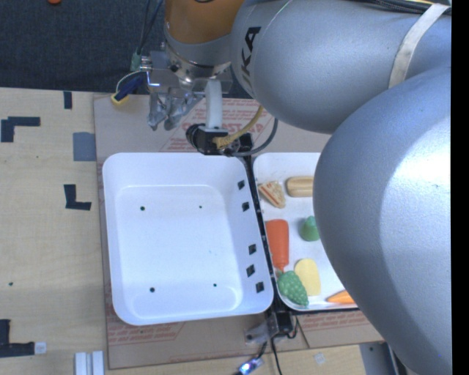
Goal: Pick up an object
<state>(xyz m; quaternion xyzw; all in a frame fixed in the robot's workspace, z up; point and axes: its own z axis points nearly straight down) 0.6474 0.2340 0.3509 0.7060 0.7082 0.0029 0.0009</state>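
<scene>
From the overhead camera view, the grey arm (352, 110) sweeps in from the right and takes up most of the upper right of the frame, its orange band (201, 18) at the top centre. Below the band hangs the gripper (167, 117), over the brown cardboard just above the top edge of the left bin (117, 220). Its jaws point downward with nothing between them; whether they are spread or pressed together I cannot tell (the metal parts blur into one another there).

The right bin (289, 165) lies at centre right, partly covered by the arm. In it lie the objects to pick: a tan bread roll (298, 186) near the top, a striped sandwich-like piece (272, 193) just beside it, a long orange carrot (277, 244) along the bin's left wall, a small green item (309, 229), a yellow piece (308, 276) touching a green bumpy one (292, 288), and an orange sliver (341, 297) at the lower edge.

The counter (44, 242) is tan wood with dark markings at the left.
</scene>
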